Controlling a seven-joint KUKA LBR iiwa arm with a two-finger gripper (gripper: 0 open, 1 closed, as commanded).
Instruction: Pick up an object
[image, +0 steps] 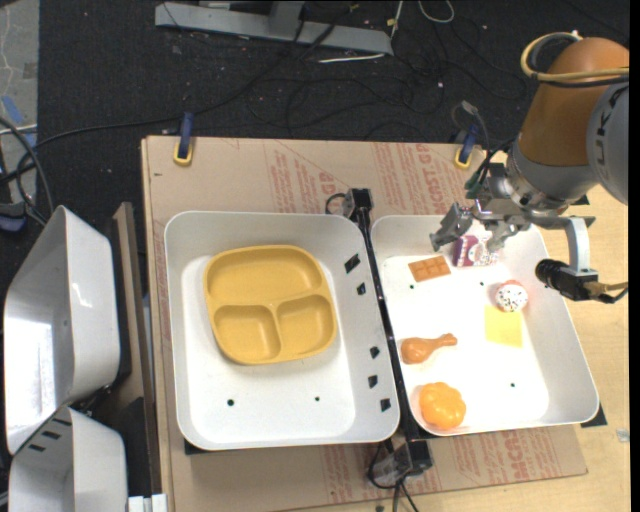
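My gripper (471, 232) hangs over the back of the right bin (565, 385), fingers spread apart and open. A small purple and white packet (472, 251) lies just below and between the fingertips; I cannot tell whether they touch it. An orange waffle-like cracker (429, 268) lies just to its left. Further forward are a white ball with dots (511, 296), a yellow square (505, 327), an orange drumstick (428, 347) and an orange fruit (442, 405).
The left bin (200, 400) holds a yellow divided plate (270, 302). A black divider with clips (375, 310) runs between the bins. The arm's orange band (570, 100) and a black fitting (560, 277) overhang the right bin's back right corner.
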